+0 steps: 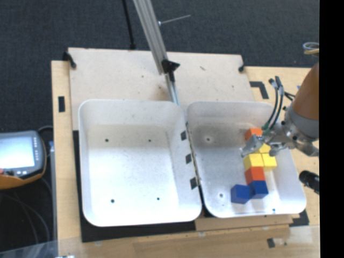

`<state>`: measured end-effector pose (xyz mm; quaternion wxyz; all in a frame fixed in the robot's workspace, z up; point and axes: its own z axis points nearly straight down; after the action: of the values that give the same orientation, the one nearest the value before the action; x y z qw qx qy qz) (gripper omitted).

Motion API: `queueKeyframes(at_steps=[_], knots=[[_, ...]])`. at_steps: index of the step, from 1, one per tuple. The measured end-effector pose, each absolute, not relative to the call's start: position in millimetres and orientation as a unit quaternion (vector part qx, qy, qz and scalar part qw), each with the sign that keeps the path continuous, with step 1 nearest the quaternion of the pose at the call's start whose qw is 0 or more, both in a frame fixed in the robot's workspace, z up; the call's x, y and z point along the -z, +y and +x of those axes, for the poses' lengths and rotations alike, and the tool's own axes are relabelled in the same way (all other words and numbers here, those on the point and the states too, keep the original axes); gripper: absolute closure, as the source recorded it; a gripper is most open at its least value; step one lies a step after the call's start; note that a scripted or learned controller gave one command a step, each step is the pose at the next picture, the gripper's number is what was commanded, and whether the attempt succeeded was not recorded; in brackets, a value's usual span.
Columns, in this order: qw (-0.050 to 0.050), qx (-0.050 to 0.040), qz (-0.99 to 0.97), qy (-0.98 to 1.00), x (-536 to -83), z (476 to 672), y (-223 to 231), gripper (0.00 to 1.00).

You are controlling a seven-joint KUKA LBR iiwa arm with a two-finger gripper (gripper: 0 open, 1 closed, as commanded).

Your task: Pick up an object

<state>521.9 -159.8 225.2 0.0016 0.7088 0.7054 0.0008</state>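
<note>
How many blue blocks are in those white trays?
2, both in the right bin, near its front edge: one blue block and another touching its right side. The gripper may hide more blocks.

I'm looking down on a robotics lab setup, a test cell rather than any home or shop. A plywood bench (150, 74) sits on dark grey carpet (64, 15), and two shallow white bins (91, 144) lie side by side on it, held by black corner brackets. An aluminium extrusion post (150, 28) slants up from the bench at top centre. At the left edge I've got a small monitor screen (19, 153) with cables below it. On the right, the grey arm (305, 112) trails bundled wiring, and small coloured blocks (256, 172) serve as test pieces.
</note>
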Motion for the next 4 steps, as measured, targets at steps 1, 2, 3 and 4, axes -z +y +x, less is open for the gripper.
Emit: queueKeyframes(at_steps=[1, 2, 3, 4], knots=[[0.008, -0.0011, 0.708, 0.706, -126, 486.4, -158, 0.00], [0.018, -0.0060, 0.707, 0.706, -122, 526.3, -192, 0.00], [0.008, -0.0029, 0.705, 0.709, -124, 625.0, -207, 0.00], [0.010, -0.0031, 0.706, 0.708, -122, 610.6, -209, 0.00]])
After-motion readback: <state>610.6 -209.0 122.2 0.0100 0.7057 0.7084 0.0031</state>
